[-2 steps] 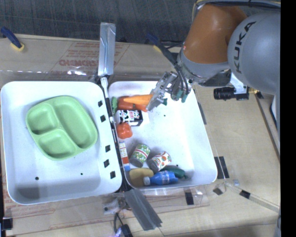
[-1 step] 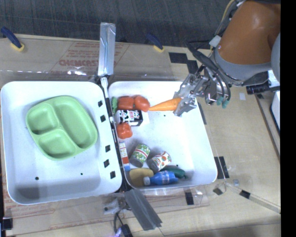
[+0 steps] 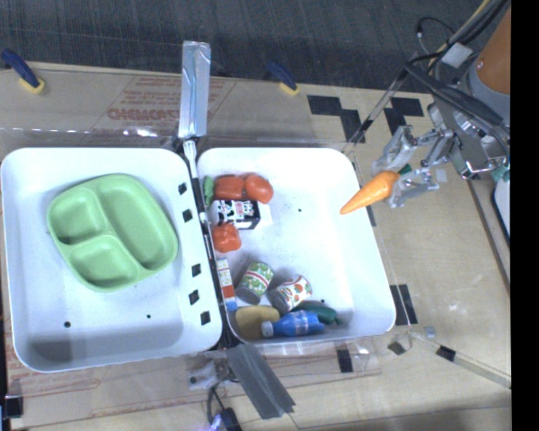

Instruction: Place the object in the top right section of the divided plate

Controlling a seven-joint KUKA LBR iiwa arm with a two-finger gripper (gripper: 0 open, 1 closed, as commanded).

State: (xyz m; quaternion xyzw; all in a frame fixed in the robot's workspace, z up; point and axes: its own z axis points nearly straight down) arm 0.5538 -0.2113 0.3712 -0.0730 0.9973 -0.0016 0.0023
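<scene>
Nearest you, the right bin (image 3: 364, 268) had a blue bottle (image 3: 292, 324), two small cans and some red toy food piled along its left wall. Left bin (image 3: 18, 241) held the green divided plate (image 3: 112, 230). Further back, the gripper (image 3: 402, 176) was clamped on the orange carrot (image 3: 370, 192), hovering over the right bin's top-right rim.

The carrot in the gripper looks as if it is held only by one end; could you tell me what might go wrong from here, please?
1. The gripper pinches the carrot at its thick end, with the tip sticking out free over the right bin's rim, so it may swing or slip out in transit.
2. The green divided plate lies in the left bin, so the carrot must cross the right bin and the centre divider; a drop there would land it among the toy foods.
</scene>
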